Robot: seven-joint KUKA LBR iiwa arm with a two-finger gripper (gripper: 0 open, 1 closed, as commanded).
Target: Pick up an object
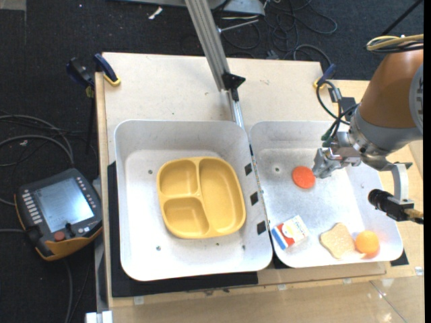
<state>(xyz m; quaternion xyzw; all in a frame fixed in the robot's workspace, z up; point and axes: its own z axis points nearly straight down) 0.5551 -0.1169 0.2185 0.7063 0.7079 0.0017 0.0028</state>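
End effector (326, 163) sits low in the right bin (350, 134). Red disc (303, 177) lies just left of it, slightly nearer the camera. Can't tell its opening.

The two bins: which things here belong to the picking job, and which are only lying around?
For the job:
end effector, beside the red disc
red disc
small carton
slice of bread
orange ball
right bin

Lying about:
yellow divided tray in the left bin
handheld control pad on the floor
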